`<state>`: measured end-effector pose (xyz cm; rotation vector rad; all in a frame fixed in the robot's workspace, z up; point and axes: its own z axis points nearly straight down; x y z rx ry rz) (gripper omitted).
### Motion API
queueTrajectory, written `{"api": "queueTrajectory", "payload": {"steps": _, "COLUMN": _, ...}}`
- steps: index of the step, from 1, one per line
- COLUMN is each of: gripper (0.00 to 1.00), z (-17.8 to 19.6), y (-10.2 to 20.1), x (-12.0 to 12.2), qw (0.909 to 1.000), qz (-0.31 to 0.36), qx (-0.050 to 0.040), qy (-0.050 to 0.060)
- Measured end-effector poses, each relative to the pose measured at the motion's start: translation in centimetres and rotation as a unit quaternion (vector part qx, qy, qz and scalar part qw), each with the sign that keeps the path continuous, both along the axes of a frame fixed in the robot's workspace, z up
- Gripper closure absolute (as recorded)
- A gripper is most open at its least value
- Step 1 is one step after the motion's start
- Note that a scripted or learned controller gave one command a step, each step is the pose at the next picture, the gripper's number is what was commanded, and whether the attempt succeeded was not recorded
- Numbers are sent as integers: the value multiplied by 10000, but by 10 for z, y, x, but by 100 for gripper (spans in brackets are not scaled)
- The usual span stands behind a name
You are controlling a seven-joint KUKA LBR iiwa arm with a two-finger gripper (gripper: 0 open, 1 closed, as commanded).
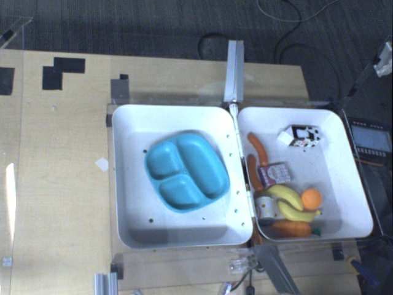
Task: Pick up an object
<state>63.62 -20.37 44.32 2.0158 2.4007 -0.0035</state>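
Observation:
A blue three-part plate [187, 171] lies in the middle of the left bin [126, 220]. The right bin [347, 158] holds several small items. A black-and-white patterned carton [301, 136] lies near its back. Along its left wall are an orange sausage [258, 148] and a darker brown one [252, 174], with a purple packet [274, 174] beside them. At the front, two yellow bananas [288, 201], a small orange [312, 198], a carrot [290, 228] and a small tin [265, 206] crowd together.
A metal post [234, 72] stands behind the seam between the bins. The wooden bench top [55, 183] stretches to the left. Cables [288, 8] lie on the dark floor beyond the bench. Dark equipment [371, 143] sits off the right bin's right side.

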Motion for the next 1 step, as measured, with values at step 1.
{"api": "queueTrajectory", "payload": {"steps": 1, "gripper": 100, "z": 9, "y": 2, "x": 3, "qw": 10000, "qz": 39, "qx": -16, "qy": -8}}
